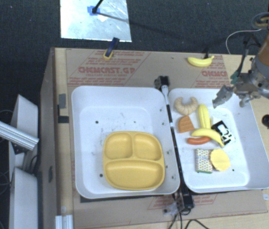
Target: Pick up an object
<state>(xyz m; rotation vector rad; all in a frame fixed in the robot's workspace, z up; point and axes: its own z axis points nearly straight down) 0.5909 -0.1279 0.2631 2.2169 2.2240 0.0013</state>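
Note:
The right bin (256,151) holds several toy foods: a tan croissant (187,105), an upright banana (202,115), a second banana (209,135) lying across it, an orange wedge (186,124), a red sausage (199,140), a black-and-white block (222,130), a checkered block (202,161) and a yellow round piece (220,160). My gripper (232,99) hangs over the bin's back right part, up and to the right of the pile. Its two fingers stand spread apart with nothing between them.
The left bin (91,109) carries a yellow divided plate (133,160). A loose banana (200,60) lies on the cardboard behind the right bin. A blue-and-yellow clip (110,47) sits at the board's back edge. A black divider (169,118) separates the bins.

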